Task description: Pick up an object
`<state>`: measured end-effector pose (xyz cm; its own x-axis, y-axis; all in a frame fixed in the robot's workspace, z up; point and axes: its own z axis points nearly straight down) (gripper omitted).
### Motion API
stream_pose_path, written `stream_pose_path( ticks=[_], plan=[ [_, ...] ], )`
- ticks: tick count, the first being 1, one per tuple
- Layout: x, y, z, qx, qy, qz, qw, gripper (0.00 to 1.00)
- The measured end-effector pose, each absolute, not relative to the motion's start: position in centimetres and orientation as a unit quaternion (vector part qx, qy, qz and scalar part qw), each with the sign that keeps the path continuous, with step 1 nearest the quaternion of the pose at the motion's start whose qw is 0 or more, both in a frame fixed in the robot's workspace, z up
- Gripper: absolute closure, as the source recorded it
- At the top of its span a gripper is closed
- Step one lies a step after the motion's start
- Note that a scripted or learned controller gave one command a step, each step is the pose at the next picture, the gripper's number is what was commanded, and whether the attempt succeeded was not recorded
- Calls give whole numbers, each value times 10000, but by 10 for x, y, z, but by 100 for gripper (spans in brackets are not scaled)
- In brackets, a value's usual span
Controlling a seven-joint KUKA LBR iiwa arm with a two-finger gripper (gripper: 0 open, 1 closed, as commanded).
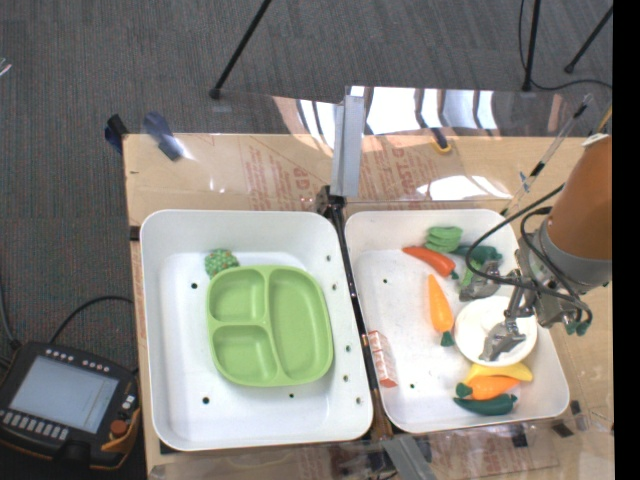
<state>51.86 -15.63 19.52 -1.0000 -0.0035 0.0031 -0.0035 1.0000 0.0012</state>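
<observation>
- Grey carpet surrounds a brown bench with two shallow white bins side by side; tripod legs stand on the floor beyond it.
- Left bin holds a light green divided plate with three compartments, lying flat near the bin's middle.
- Right bin holds the toy foods and a small white plate towards its right side.
- Grey arm with its orange band reaches in from the right and hangs over the right bin.
- Gripper sits low over the white plate; its fingers look close together, but whether they are apart or closed I cannot tell.
- Orange carrot with a green stem lies just left of the white plate, pointing up the bin.
- Red-orange pepper lies tilted above the carrot, beside a round green ridged piece.
- Yellow, orange and dark green vegetables are bunched just below the white plate, near the bin's front edge.
- Small bumpy green broccoli-like toy touches the divided plate's upper left corner.
</observation>
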Motion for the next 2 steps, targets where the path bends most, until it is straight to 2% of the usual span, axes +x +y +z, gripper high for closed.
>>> stream_pose_path(
  ticks=[1,2],
  plan=[
    [543,-144,86,33,-10000,-10,16,0],
    [565,-116,86,-101,-9999,-14,6,0]
  ],
)
